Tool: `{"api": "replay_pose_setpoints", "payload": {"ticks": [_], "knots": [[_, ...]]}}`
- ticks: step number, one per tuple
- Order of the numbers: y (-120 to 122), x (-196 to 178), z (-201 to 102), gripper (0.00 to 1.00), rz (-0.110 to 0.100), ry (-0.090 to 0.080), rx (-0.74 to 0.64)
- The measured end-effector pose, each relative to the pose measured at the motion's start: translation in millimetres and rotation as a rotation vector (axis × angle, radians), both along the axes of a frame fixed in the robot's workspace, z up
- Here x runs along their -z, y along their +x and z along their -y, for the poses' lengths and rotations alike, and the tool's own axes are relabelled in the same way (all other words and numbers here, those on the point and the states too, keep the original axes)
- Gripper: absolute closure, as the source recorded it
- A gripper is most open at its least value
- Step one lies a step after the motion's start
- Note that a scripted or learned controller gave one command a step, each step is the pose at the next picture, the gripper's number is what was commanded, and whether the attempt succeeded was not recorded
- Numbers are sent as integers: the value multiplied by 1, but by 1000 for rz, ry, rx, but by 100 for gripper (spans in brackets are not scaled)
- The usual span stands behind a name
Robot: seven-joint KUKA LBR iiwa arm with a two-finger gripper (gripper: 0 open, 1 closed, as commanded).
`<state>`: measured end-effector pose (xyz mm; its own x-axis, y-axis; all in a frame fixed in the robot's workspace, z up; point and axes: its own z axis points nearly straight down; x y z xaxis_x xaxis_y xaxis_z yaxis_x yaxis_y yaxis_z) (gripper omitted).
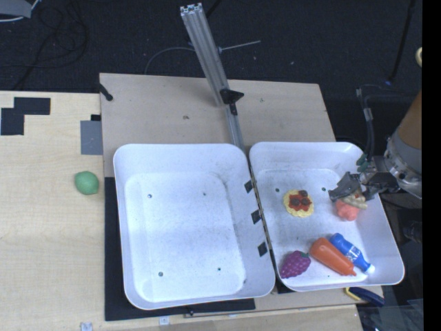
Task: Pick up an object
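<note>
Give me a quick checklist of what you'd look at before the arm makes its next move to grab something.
1. Things to pick lie in the right bin: ok.
2. Gripper sits over the pink toy: ok.
3. Pink toy held between its fingers: cannot tell.
4. Yellow tart lies apart from the gripper: ok.
5. Carrot and blue bottle touch, so they are hard to take singly: not ok.
6. Green ball lies outside both bins: not ok.
</note>
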<state>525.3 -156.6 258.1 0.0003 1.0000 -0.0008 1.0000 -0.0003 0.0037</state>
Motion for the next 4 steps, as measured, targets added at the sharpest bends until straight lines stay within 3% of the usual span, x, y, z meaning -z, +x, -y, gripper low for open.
{"api": "replay_pose_setpoints", "payload": {"ticks": [3,4], "knots": [[79,29,-128,100,-6,1,-3],[102,22,-182,100,-4,0,-3]]}}
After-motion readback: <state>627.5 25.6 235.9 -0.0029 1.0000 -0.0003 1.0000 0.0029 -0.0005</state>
